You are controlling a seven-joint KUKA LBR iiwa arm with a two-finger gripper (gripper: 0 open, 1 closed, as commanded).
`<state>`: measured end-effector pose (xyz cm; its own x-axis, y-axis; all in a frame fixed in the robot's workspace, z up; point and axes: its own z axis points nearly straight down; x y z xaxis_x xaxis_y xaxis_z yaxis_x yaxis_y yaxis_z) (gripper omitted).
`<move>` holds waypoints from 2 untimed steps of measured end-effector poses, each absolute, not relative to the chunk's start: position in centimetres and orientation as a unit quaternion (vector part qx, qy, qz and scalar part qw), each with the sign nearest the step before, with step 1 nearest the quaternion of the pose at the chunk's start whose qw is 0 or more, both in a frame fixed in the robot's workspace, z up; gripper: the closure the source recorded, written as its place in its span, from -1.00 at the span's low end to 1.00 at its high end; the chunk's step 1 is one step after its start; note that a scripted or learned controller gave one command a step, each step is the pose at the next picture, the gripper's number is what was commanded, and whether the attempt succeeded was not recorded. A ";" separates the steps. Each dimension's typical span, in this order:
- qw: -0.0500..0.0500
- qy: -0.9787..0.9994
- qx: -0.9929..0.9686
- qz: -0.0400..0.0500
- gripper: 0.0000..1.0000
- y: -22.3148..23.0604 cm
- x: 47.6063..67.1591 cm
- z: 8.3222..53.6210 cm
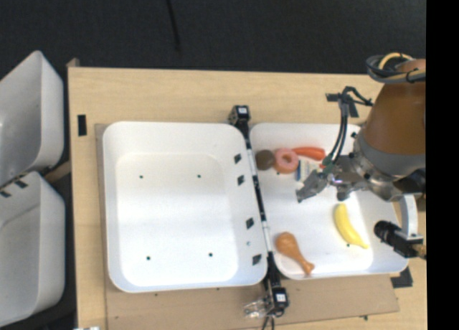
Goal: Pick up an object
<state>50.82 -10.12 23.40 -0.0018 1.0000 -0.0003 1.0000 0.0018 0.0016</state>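
The gripper is seen low over the right bin, near its middle. Whether its fingers are open or shut cannot be told, and nothing is seen held in them. A pink ring, an orange carrot and a brown lump are found just behind it. A yellow banana and a chicken leg are found nearer the front.

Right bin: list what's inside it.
Inside the right bin: a banana, a chicken drumstick, a pink ring, an orange carrot, a brown lump. The gripper covers part of the floor.
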 end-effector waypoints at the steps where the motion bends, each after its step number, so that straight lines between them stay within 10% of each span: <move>1: 0.000 0.704 0.710 -0.003 -1.00 -18.4 48.7 17.8; 2: 0.001 0.707 0.707 0.000 -1.00 -17.8 49.0 18.1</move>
<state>48.96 -17.82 18.11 0.0010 1.0000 -0.0006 1.0000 -0.0010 0.0014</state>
